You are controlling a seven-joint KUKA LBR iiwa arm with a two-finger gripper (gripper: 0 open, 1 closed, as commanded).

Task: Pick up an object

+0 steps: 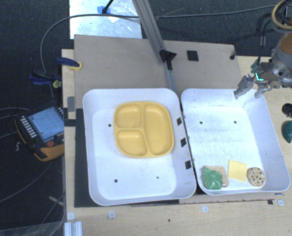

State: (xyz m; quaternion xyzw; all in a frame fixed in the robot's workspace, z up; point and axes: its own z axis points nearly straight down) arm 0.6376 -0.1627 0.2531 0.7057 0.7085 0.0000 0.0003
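While I hang over the far right corner of the right bin (pixel 276 146), my fingers (pixel 250 87) stand apart, two pale prongs with nothing between them and touching nothing. Well apart from them, along the near edge of that smooth white bin, lie three small things in a row: a green-topped piece of toast (pixel 214 177), a flat yellow cheese square (pixel 237 170) and a round speckled cookie (pixel 255 176). A glossy yellow divided plate (pixel 143 129) with three compartments sits in the left bin (pixel 99 181). Both bins rest on the tan surface (pixel 116 58).
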